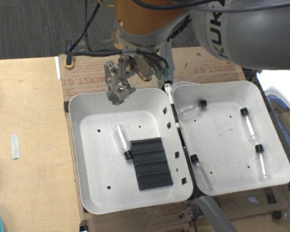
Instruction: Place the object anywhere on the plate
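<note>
We hover our metal jaws [117,92], seemingly empty and slightly parted, over the left white bin's [91,193] far edge; next, descend on the clear plastic tube [122,140] beside the black ribbed plate [151,163]

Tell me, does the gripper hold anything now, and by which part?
Nothing is held. The gripper hangs above the back rim of the left bin; the clear tube lies beside the black plate.

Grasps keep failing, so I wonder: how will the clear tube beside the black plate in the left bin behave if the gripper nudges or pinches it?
The tube is a slim cylinder lying flat, so a sideways nudge would probably roll it, though the ridged black plate at its capped end may stop it. Its clear, smooth wall looks slippery and probably light, so it may squirt from a pinch. The gripper hangs above the bin's far rim.
</note>
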Action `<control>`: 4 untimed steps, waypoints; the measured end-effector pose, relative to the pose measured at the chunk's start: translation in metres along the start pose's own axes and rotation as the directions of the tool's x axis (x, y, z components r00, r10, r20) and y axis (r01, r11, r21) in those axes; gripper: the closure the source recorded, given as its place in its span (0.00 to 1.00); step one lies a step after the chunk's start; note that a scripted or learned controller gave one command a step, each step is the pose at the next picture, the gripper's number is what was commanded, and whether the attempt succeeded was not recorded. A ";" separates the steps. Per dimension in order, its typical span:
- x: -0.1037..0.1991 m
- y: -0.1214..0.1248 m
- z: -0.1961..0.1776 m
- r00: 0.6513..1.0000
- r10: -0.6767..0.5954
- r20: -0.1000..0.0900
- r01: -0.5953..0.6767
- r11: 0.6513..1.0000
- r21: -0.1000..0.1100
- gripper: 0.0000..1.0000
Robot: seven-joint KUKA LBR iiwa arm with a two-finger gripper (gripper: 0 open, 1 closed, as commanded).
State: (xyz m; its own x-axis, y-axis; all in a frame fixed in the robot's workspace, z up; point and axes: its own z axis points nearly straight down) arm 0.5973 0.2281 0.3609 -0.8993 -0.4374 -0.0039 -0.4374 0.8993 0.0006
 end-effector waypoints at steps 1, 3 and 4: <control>-0.050 -0.024 0.004 0.966 -0.257 0.001 0.257 0.966 -0.001 1.00; -0.051 -0.038 0.033 0.665 -0.747 0.002 0.747 0.665 -0.001 1.00; -0.053 -0.034 0.005 0.473 -0.881 0.003 0.881 0.473 0.000 1.00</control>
State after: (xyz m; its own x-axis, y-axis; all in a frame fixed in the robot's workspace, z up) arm 0.6601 0.2206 0.3562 -0.0398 -0.9992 -0.0053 -0.9992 0.0398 -0.0029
